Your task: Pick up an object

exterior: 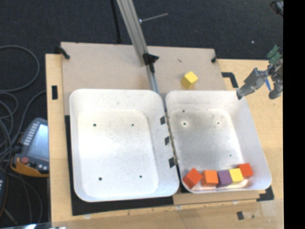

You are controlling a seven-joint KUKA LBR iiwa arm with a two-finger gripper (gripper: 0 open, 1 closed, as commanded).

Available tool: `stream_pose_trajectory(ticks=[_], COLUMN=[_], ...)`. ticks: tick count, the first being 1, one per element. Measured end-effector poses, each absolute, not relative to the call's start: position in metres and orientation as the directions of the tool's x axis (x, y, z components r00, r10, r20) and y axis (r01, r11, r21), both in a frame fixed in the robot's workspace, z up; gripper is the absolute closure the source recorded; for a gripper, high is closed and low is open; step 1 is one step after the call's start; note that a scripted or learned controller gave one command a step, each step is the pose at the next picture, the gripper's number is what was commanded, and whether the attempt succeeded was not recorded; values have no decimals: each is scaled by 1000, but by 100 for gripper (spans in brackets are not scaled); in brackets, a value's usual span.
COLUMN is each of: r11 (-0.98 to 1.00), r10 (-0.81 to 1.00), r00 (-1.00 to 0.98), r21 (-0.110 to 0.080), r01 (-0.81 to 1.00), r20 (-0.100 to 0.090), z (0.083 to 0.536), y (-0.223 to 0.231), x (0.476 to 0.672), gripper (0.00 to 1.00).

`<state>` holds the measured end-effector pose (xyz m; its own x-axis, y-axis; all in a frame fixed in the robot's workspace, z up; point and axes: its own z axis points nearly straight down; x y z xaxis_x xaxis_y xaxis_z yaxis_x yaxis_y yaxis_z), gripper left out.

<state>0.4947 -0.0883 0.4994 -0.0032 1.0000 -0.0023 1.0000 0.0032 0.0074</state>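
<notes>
- Five small blocks sit in a touching row along the near wall of the right bin (252, 142), at about five o'clock in the scene.
- From left to right they are a tilted red-orange block (193, 177), an orange block (211, 177), a purple block (224, 177), a yellow block (236, 175) and a red block (246, 170).
- A sixth piece, a lone yellow cube (189, 79), lies outside both bins on the cardboard sheet (105, 66), just beyond the right bin's far edge, at about one o'clock.
- The left bin (119, 142) lies beside the right one, their inner edges touching at the centre.
- The pincer (244, 91) hangs at about two o'clock, over the far right corner of the right bin, well apart from every block. Nothing is seen in it; whether it is open or closed cannot be told.
- A slanted metal rail (133, 25) runs from twelve o'clock down to the bins' meeting edge.
- Both bins rest on the pale wooden counter (56, 175), with a handheld control pendant (34, 144) and cables at nine o'clock.
</notes>
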Motion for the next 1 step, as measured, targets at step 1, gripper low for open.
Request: stream_pose_trajectory(ticks=[1], r11=[-1], r10=[1000], r00=[1], r21=[7], r01=[1000], r20=[-4], z=[533], y=[-102], x=[541], gripper=[0])
